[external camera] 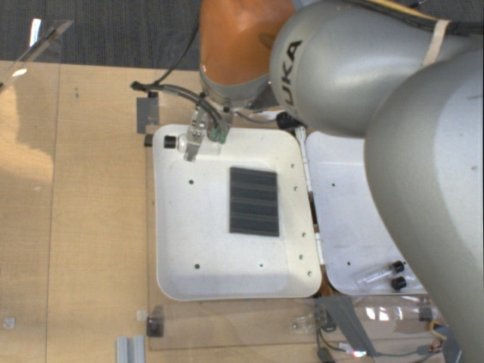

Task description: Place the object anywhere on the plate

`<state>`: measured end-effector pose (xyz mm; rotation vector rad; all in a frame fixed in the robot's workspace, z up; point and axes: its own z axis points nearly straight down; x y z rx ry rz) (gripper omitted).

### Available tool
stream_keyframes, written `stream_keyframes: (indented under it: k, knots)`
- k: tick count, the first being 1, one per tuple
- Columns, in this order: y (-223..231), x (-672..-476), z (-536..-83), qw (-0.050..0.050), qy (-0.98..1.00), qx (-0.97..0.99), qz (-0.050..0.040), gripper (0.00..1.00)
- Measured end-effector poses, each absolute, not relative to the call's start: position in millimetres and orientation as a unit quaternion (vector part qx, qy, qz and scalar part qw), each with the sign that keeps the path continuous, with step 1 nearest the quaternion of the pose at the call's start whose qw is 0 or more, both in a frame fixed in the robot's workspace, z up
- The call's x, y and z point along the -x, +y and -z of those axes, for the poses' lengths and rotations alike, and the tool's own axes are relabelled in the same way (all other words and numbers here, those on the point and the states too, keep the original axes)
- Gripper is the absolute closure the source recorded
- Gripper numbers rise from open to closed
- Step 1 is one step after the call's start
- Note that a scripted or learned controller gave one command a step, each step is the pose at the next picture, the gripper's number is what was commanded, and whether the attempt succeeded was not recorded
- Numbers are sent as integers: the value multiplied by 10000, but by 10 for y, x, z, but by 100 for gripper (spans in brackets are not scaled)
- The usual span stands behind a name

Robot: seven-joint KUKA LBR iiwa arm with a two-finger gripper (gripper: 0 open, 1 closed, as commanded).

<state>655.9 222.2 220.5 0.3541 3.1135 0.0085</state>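
Roughly at the far left, the pale wooden worktop (76, 203) lies bare up to the edge of the left bin (162, 225), with a small grey bracket (145, 113) standing just outside that bin's far-left corner. Inside that same corner sits a small black object (169, 141), resting on the white floor close to the rim. It is tiny and a little blurred, so its shape is hard to make out. It lies well apart from the plate.

Just to its right, the jaws hang over the far edge of the left bin, close beside the black object. From this slant I cannot tell whether they are open or closed, or whether anything sits between them. A bit of green shows on the wrist hardware next to them.

Further right, near the middle of the left bin, lies the plate (254, 201), a dark grey ribbed rectangle lying flat with nothing on it.

Above it the orange band (238, 21) of the arm (340, 66) leads into the bulky grey links that cover much of the right bin (340, 203). Near that bin's front edge lie a clear tube-like piece (376, 276) and a black-capped piece (398, 283), just beside each other.
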Motion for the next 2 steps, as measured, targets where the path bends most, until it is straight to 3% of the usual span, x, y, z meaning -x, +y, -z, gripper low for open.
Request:
stream_keyframes:
  k: [1,2]
  knots:
    - [2358,-6547,-2924,40,9256,-3785,-37,100]
    - [2177,-6612,-1730,23,9737,-2279,-20,100]
